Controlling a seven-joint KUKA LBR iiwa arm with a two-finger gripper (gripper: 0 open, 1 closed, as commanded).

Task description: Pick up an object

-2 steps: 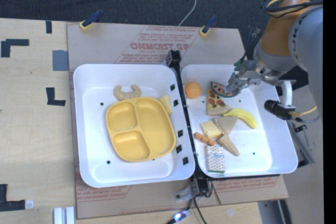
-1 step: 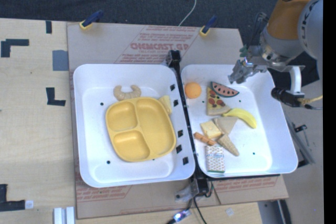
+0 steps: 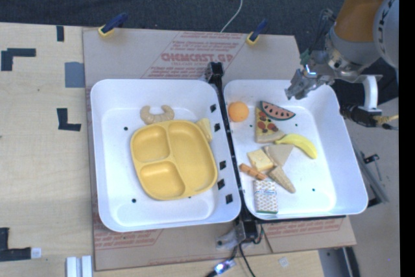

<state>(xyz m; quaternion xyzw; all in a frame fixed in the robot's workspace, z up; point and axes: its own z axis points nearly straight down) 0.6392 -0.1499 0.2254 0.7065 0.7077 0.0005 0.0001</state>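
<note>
Two white bins sit side by side on the cardboard-covered bench, and my claw (image 3: 299,89) hangs over the far right corner of the right bin (image 3: 324,201), above its rim. Whether my claw is spread or pressed together I cannot tell from this angle, and nothing shows in its grip. My arm (image 3: 363,16) comes in from the right, its orange band above the wrist.

Below me in the right bin lie the toy foods. A watermelon slice (image 3: 277,110) is the nearest piece to my claw, apart from it and toward the bin's middle. Just under the watermelon is a pizza slice (image 3: 265,127), and beside that an orange ball (image 3: 238,111) near the wall shared with the other bin. A banana (image 3: 299,143) lies in the middle of the bin, its near end touching a pale bread-like wedge (image 3: 279,154). Next to that wedge sit a yellow cheese block (image 3: 260,160), a small orange carrot-like stick (image 3: 251,171) and a cone-shaped piece (image 3: 283,180). A small printed carton (image 3: 265,196) lies close to the front wall.

The left bin (image 3: 110,204) holds a yellow divided plate (image 3: 172,159), with a tan pretzel-shaped piece (image 3: 157,114) just behind it
</note>
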